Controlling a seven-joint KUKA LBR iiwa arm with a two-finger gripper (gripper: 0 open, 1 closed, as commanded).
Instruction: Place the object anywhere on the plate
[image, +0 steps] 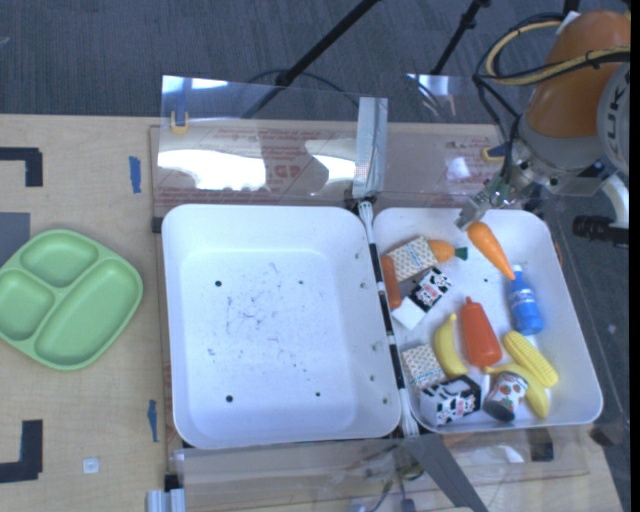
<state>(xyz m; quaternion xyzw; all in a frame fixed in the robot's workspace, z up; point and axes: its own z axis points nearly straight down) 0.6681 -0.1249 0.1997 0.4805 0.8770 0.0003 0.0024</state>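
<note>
Carrot lies at 12 o'clock in the right bin, loose, tip toward the bottle. Gripper hangs just above its top end, at 11 o'clock; can't tell jaw state. Drop squarely over the carrot's middle, grip across, clear neighbours. Plate sits far off at 9 o'clock.

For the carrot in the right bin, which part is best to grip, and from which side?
Probably the carrot at its thick upper half, from above, gripper fingers across its width. It lies flat and slanted, the narrow tip near the blue bottle, with free floor on both sides.
</note>
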